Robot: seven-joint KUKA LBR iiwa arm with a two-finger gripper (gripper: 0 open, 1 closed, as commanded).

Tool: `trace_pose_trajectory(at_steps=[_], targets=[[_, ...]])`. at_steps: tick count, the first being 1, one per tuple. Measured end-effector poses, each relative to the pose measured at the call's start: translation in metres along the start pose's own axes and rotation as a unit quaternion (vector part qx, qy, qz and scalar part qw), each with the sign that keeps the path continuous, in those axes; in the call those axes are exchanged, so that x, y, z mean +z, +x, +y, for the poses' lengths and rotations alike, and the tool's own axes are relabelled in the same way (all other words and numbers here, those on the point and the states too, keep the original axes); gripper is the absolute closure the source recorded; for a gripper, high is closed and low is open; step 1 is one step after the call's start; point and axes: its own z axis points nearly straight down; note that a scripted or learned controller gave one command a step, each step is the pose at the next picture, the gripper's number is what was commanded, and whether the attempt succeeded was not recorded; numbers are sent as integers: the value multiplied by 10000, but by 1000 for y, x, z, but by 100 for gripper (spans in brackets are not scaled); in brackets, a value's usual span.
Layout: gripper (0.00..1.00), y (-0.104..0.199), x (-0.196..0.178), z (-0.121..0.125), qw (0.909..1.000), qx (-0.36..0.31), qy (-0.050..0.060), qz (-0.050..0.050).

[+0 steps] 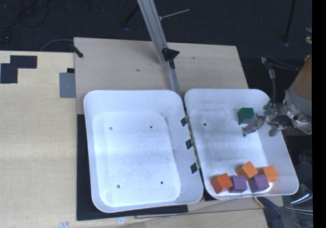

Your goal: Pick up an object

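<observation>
We see two white bins: the left bin (133, 150) and the right bin (224, 140). The arm (300, 94) reaches in, its gripper (261, 124) open, holding nothing, beside a green block (245, 115). Orange and purple blocks (244, 177) cluster near the front.

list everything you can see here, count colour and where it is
bins: 2, white, side by side on the bench; point is on the left one, the right one adjoins it
green block: 1, green, upper right part of the right bin, just left of the gripper
orange blocks: 3, orange, along the near edge of the right bin; others at and
purple blocks: 2, purple, same cluster, second at
black clips: 3, black, on the seam between the bins
metal rail: 1, grey, slanting up from behind the bins
bench: 1, light wood, under the bins
gripper: 1, grey, over the right bin's right side beside the green block, holding nothing visible
arm: 1, grey, entering from the right
</observation>
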Motion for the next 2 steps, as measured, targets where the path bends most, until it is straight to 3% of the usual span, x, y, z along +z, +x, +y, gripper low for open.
trace_pose_trajectory(at_steps=[1,2], targets=[[0,-34,107,9,10000,-18,41,8],[0,-35,139,79,10000,-44,-17,-7]])
